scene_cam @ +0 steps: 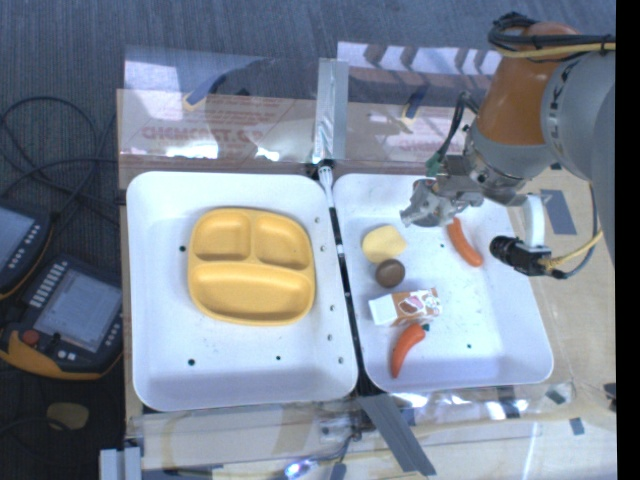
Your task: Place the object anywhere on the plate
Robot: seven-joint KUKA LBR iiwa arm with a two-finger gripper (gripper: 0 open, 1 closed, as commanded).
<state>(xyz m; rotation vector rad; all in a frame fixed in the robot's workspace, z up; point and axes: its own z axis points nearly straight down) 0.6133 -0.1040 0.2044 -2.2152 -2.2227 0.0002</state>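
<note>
A yellow divided plate (251, 265) lies in the left bin (160, 368). The right bin (500, 353) holds a pale yellow lump (383, 242), a brown round piece (390, 273), a small white and red packet (405, 307), an orange-red pepper (405, 348) near the front, and an orange carrot-like piece (463, 242). My gripper (428, 209) hangs over the back of the right bin, just right of the yellow lump and left of the carrot-like piece. Nothing shows between its fingers.
A clear plastic wall (330, 118) rises behind both bins. The raised rims (341, 268) of the two bins meet in the middle. A teach pendant and cables (55, 298) lie on the floor at the left.
</note>
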